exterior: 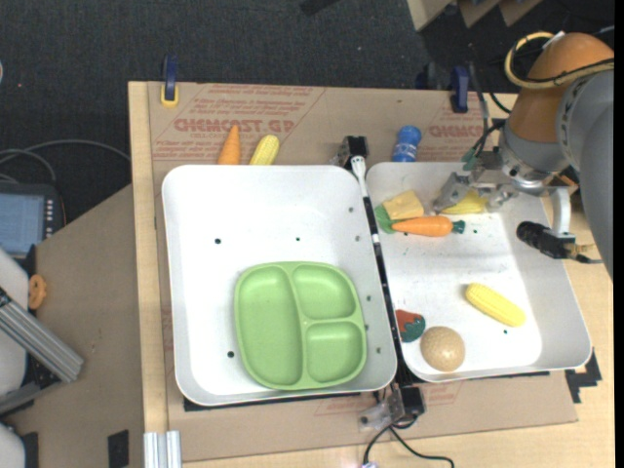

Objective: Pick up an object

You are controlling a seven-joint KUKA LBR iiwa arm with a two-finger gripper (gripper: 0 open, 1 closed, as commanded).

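My gripper hangs low over the back of the right bin. A small yellow piece lies directly beneath it, partly hidden, and I cannot see whether it is held. Just left of the gripper sits a pale yellow cheese wedge. In front of the wedge lies an orange carrot with a green top. Nearer the front of this bin are a yellow corn-like piece, a tan round ball and a small red and green piece by the left wall.
The left bin holds a green divided plate. Behind the bins, on the bench, lie an orange carrot, a yellow corn cob and a blue bottle. The arm fills the upper right.
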